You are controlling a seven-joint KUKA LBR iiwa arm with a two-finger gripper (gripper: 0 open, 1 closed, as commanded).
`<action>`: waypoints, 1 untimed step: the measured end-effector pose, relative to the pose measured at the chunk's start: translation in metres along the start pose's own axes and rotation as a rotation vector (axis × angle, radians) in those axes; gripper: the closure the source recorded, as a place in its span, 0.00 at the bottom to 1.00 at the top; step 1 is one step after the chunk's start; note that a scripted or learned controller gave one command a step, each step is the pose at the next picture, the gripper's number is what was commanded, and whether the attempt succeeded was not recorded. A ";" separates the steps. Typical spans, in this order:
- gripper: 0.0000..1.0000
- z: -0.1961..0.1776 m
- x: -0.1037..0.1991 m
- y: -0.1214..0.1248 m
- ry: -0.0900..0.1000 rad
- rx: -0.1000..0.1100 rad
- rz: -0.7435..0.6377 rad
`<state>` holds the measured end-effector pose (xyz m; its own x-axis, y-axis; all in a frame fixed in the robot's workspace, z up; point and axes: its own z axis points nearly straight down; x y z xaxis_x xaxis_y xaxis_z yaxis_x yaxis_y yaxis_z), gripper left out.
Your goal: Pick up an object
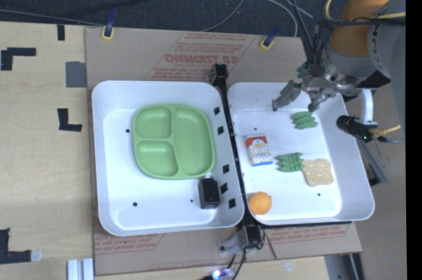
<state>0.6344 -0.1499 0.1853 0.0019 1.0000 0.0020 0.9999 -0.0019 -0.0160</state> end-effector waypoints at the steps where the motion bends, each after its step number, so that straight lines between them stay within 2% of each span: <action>1: 0.00 -0.009 0.000 0.003 -0.002 -0.014 -0.003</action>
<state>0.6378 -0.1495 0.1944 -0.0015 1.0000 -0.0001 1.0000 0.0015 -0.0017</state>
